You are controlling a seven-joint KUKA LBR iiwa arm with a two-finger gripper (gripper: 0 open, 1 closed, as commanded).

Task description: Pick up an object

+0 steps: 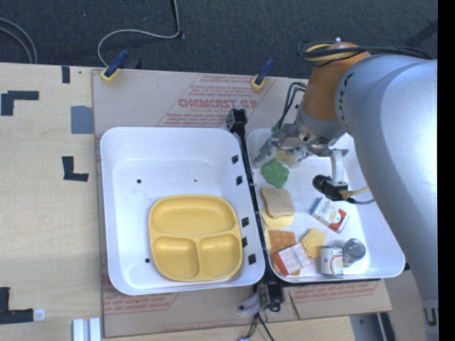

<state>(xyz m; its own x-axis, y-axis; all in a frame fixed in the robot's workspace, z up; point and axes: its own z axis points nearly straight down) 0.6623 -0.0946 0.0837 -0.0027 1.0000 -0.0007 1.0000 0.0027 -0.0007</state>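
Green object (274, 174) lay at the far end of the right bin (377, 241), just above the sandwich piece (277, 203). Gripper (284, 150) hung right over it, presumably lined up for a grasp; nothing seen held, and its state could not be told.

You have a yellow divided tray (195, 236) lying in the left bin (121, 190), toward its front right corner. Beneath both bins you see a cardboard sheet (206, 105) on the surface (43, 212), with two yellow-and-blue clamps (114, 66) gripping its far edge.
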